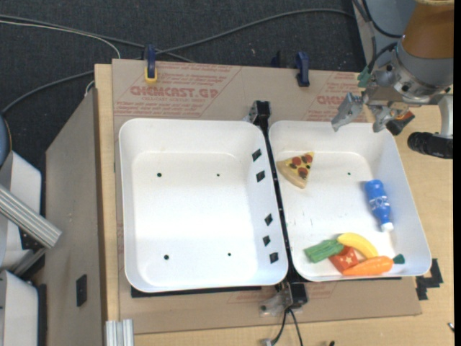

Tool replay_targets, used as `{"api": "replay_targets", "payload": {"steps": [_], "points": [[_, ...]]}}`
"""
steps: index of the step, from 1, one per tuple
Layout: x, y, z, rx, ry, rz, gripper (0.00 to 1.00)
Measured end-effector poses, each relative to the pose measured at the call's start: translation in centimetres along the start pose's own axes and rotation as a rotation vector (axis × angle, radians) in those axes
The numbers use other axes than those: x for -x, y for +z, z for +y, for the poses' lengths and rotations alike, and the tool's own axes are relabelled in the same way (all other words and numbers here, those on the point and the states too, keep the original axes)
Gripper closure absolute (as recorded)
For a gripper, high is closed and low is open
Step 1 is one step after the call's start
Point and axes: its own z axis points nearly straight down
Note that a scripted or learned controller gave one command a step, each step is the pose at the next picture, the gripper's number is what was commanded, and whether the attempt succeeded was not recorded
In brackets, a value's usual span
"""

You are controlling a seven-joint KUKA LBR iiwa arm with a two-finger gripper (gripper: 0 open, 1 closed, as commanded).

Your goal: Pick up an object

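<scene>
The right bin (pixel 395 161) holds a toy pizza slice (pixel 298 169) near its left wall and a blue bottle (pixel 377 202) lying by its right wall. At its front sit a yellow banana (pixel 358 244), a green vegetable (pixel 323 250), a red piece (pixel 343 259) and an orange carrot (pixel 369 267), bunched together. My gripper (pixel 362 119) hangs over the right bin's back edge, above and well behind these toys. It is open, its fingers spread, and nothing is between them.
The left bin (pixel 137 193) lies beside the right one, with a black divider strip (pixel 268 193) between them. Blue clamps (pixel 150 63) (pixel 302 69) hold the cardboard base at the back. Cables run across the dark floor behind.
</scene>
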Motion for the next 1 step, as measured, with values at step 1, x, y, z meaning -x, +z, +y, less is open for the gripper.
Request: {"api": "replay_targets", "payload": {"steps": [1], "points": [[-0.85,-1.13,-3.12,-0.002,0.001,0.002,0.00]]}}
